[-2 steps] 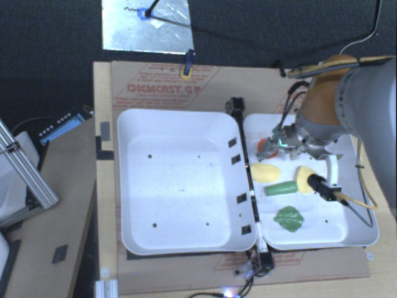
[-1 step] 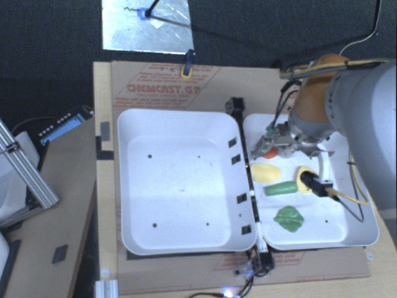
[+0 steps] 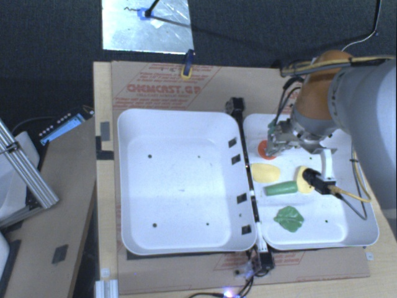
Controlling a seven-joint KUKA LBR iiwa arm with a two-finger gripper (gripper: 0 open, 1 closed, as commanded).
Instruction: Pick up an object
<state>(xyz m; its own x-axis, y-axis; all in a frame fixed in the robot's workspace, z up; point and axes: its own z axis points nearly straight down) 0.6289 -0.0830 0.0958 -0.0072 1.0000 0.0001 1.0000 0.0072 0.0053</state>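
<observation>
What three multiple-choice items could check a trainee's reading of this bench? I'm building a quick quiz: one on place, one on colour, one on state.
1. Where do the loose objects lie?
A. left bin
B. right bin
C. on the cardboard

2. What colour is the leaf-shaped piece?
A. green
B. blue
C. white

3. Where is the gripper?
A. over the left bin
B. low in the right bin, by the red object
C. off the bench

Answers: B, every item sits there; A, it is plainly green; B, the arm ends beside the red piece.
</observation>
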